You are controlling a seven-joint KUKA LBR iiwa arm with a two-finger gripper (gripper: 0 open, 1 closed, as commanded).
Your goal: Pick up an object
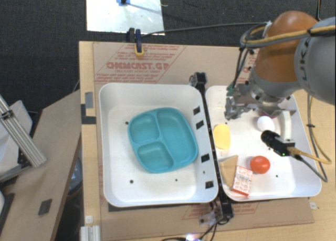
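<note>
Lying loose in the right bin (300, 178) are five candidates for the pick. Yellow oblong piece (221, 136) sits at the bin's left wall, roughly mid-length. Tan wedge (228, 167) lies just below it toward the near edge, with a red-and-white packet (242, 180) touching the wedge's right side. Red ball (260, 164) rests just right of the packet. White ball (265, 123) lies farther back, near the bin's middle. Hand (234, 109) hangs over the far-left part of the same bin, just above the yellow oblong piece in the view and left of the white ball; whether it is wide or narrow cannot be told from this angle. Grey arm with its orange band (283, 35) comes in from the right, over the bin's far corner. Left bin (115, 129) sits alongside, edges touching, and holds a teal divided plate (163, 139) near its centre. Both bins rest on a printed cardboard sheet (157, 61) on the counter (58, 129).
</note>
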